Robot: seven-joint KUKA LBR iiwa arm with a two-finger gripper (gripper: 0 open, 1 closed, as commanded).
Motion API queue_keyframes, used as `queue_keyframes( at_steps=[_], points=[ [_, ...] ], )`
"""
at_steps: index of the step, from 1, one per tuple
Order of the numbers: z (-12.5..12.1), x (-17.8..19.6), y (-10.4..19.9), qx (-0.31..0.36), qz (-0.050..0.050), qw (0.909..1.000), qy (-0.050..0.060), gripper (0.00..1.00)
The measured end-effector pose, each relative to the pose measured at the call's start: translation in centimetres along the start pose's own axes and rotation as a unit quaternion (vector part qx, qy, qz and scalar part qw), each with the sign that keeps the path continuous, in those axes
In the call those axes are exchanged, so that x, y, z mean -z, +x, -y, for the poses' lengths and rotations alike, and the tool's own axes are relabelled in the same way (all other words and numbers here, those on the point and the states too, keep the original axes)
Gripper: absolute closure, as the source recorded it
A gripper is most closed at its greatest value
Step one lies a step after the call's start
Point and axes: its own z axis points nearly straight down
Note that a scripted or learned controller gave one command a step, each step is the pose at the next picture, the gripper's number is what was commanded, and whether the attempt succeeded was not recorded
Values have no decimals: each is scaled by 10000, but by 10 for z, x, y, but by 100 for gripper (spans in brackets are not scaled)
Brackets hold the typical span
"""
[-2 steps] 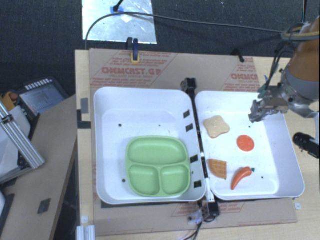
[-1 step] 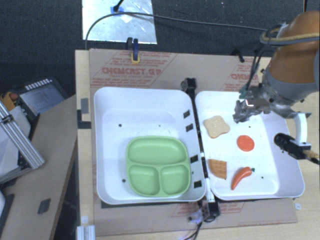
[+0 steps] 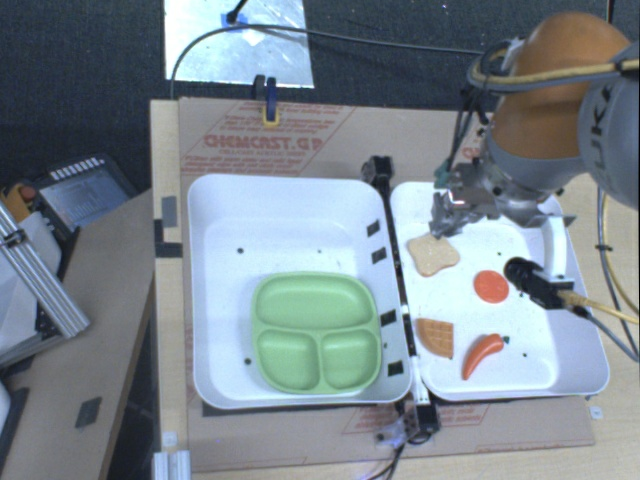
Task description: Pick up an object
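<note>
Bread slice (image 3: pixel 433 256) lies just below gripper (image 3: pixel 447 218), near orange disc (image 3: pixel 490 286).

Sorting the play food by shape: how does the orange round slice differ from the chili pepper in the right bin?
The round slice is a flat, plain orange disc; the chili pepper is long, curved, redder, with a dark stem tip. The slice lies nearer the gripper. Both rest on the right bin floor.
</note>
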Motion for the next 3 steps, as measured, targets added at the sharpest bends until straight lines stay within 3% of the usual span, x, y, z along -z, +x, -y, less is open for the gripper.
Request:
queue_keyframes(
  at_steps=[2,3],
  points=[
    [-20,-36,96,-2,-1,10000,5,100],
    [-20,-35,93,-26,4,10000,6,0]
  ],
)
